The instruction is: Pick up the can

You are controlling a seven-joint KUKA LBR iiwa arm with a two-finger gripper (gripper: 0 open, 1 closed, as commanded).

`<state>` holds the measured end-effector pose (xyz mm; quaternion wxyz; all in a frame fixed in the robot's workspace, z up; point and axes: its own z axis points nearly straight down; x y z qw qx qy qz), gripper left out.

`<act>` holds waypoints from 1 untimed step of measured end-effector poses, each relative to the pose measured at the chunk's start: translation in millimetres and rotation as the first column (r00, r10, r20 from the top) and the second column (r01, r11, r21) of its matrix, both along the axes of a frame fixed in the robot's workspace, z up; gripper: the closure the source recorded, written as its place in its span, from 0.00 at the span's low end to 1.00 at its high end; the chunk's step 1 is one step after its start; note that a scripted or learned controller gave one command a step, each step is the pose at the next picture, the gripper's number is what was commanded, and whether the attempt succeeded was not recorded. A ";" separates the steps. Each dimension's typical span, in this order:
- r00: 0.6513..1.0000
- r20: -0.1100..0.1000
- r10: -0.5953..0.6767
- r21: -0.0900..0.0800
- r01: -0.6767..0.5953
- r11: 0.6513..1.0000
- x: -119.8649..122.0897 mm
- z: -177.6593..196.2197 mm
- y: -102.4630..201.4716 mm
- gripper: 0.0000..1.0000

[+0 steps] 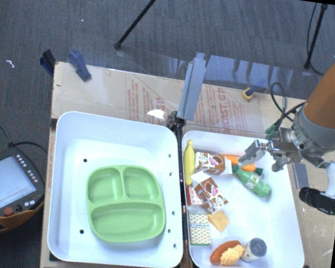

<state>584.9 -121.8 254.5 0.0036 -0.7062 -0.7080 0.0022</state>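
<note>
The can (256,248) is sitting in the near corner of the right bin (282,222), seemingly upright with its round end facing up, touching an orange piece of toy food (227,253). A cracker-like square (219,220) is lying just beyond. The pincer (266,156) is hovering open and empty over the bin's far side, above a green bottle (251,181). The can is lying well apart from it, toward the camera.

Dark grey carpet (61,8) is seen around a bench topped with printed cardboard (117,91). Thin black stand legs (142,14) are planted behind it. A handheld control pendant (0,189) is laid on the floor at left.
</note>
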 end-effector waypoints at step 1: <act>0.980 -0.007 -0.197 0.000 0.197 0.980 -56.7 -158.7 -62.1 0.00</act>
